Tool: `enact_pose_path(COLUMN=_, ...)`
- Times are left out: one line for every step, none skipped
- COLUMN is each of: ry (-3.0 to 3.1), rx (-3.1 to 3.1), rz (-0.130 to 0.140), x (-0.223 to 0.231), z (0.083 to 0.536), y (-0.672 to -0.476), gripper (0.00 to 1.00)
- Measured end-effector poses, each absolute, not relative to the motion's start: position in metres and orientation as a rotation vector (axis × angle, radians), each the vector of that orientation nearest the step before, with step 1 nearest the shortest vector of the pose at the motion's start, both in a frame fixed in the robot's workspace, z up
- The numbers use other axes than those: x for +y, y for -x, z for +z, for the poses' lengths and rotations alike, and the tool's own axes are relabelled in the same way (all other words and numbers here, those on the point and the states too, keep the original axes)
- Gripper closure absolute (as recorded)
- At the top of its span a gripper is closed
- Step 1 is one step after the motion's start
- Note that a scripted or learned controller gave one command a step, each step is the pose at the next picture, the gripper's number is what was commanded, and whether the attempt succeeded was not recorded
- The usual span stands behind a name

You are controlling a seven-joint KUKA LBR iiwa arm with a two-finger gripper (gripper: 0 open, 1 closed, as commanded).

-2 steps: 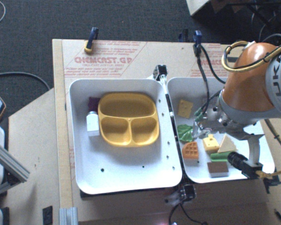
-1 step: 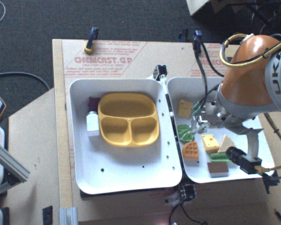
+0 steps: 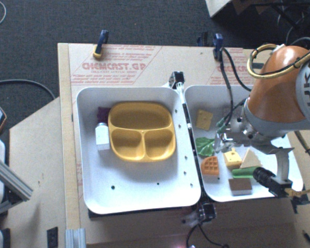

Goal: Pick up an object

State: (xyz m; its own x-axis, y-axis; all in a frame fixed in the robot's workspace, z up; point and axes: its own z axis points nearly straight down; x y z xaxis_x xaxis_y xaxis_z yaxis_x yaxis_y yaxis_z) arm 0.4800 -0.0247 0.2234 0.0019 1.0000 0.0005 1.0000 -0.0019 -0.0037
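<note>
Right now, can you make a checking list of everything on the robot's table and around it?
Surface: board bench bearing left bin and right bin.
Job's things: in the right bin, cracker, green leafy piece, waffle, yellow cheese block, pale wedge, brown block.
Clutter: in the left bin, yellow divided plate, small white bottle beside it.
Grippers: gripper low over the right bin near the cheese block; nothing seen between its fingers.
Cables: black cable running to the arm; loose cable on the floor.
Surroundings: dark carpet, clamps on the board's edge.
</note>
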Motion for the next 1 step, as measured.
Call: enact_pose_path(ry=2.218, rx=-2.219, rz=0.004, x=-0.0172, z=0.2147, y=-0.4838, gripper=1.0)
